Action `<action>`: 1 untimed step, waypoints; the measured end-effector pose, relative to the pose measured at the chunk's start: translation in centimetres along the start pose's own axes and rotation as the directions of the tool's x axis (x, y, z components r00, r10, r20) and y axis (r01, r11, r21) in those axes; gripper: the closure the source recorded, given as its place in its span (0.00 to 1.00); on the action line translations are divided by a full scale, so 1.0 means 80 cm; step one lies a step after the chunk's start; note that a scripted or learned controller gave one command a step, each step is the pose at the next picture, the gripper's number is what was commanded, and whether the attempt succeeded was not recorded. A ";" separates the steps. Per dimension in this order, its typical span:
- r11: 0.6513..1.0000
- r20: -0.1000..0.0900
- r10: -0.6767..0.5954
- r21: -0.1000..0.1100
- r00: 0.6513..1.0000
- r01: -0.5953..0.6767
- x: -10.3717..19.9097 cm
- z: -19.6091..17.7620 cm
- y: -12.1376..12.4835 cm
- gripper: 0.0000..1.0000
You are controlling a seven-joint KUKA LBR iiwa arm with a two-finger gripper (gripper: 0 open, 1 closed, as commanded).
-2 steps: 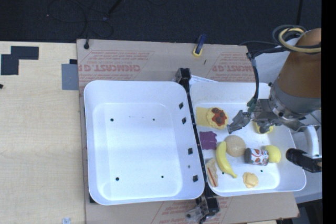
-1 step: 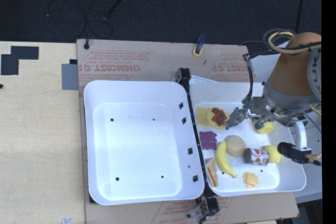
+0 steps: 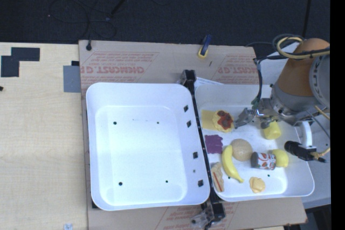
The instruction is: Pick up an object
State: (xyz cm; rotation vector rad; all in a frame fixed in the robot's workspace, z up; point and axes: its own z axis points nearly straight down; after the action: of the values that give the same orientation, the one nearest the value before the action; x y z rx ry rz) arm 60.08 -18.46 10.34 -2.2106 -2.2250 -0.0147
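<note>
**Op A:** From my screen I start at the left bin (image 3: 102,116), bare white floor. So I'm working the right bin (image 3: 302,186), where the pile is. Going across it: the yellow-and-red toy (image 3: 220,120), the purple piece (image 3: 213,143), the banana (image 3: 230,163), the round tan ball (image 3: 242,149), the small can (image 3: 263,160), and the yellow block (image 3: 272,130).

**Op B:** Where's the gripper (image 3: 245,117)?

**Op A:** Low over the right bin, just right of the yellow-and-red toy. I can't tell whether the fingers are parted or closed; they're small and grey against the clutter. I see nothing between them.

**Op B:** So what would you do?

**Op A:** I'd go for that toy, since it's nearest. I'd centre over it and come straight down, because the purple piece sits just below it.

**Op B:** And the surroundings?

**Op A:** Both bins sit on a cardboard sheet (image 3: 135,64) on the pale bench (image 3: 38,143); a blue-and-yellow clamp (image 3: 204,47) holds its far edge. Dark floor with cables lies behind.
</note>
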 end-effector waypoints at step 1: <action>1.000 0.010 0.002 0.000 1.000 -0.002 0.045 -0.090 0.023 0.00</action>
State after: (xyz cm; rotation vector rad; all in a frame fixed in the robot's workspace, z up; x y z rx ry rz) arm 61.90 -14.91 17.57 -2.2185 -2.2275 -0.0043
